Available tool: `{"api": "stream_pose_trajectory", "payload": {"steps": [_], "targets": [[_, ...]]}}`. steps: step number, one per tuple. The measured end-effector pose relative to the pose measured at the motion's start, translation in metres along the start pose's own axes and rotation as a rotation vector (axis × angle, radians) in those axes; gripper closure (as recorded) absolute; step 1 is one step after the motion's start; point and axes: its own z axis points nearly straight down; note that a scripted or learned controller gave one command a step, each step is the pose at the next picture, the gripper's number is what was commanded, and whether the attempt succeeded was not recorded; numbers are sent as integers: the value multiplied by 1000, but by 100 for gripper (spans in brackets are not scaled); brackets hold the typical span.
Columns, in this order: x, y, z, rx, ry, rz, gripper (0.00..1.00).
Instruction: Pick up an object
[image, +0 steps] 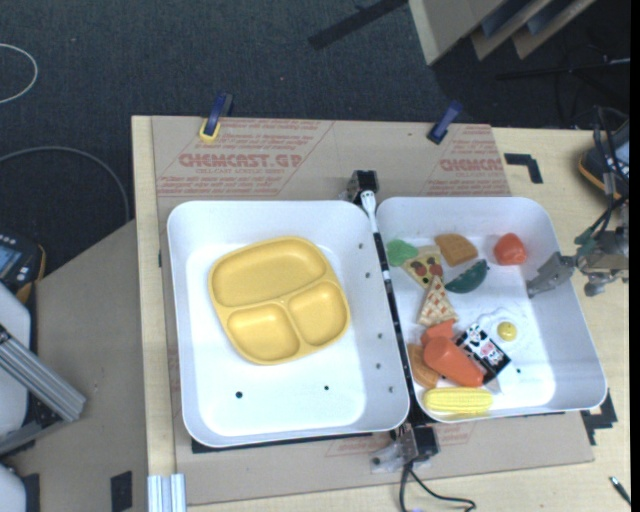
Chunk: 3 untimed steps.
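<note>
The right bin holds several toy foods: a red tomato, a brown bread piece, a green leaf, a dark green pod, two pizza slices, a fried egg, an orange-red chunk, a black-and-white piece and a yellow corn cob. My gripper hangs over the right bin's right rim, right of the tomato and apart from every toy. It is open with nothing between its fingers.
The left bin carries a yellow divided plate. Both bins rest on a cardboard sheet held by blue clamps at the back. A cable and connector lie at the front between the bins.
</note>
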Motion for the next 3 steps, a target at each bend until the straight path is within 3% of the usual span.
{"api": "stream_pose_trajectory", "payload": {"steps": [1, 3], "targets": [[1, 3, -8, -14, -4, -4, 0], [4, -1, 98, -9, -1, -4, 0]]}}
